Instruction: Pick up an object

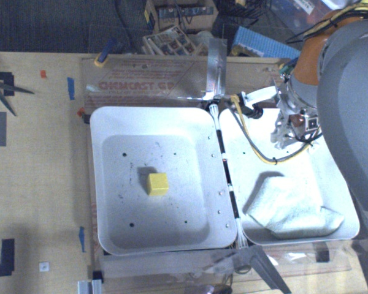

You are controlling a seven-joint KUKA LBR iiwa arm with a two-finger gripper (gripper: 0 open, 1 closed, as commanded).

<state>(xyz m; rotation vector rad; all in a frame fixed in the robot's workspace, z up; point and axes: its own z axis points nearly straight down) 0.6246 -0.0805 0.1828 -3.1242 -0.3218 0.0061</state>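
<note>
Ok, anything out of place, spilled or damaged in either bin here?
Nothing stands out. A yellow block sits squarely in the left bin, and a white cloth lies rumpled in the right bin. The gripper hangs above the right bin's far end.

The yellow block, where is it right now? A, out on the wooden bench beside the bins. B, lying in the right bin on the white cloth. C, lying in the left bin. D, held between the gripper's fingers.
C: the yellow block lies on the floor of the left bin, near its middle, while the gripper is over the right bin, well apart from it.
</note>
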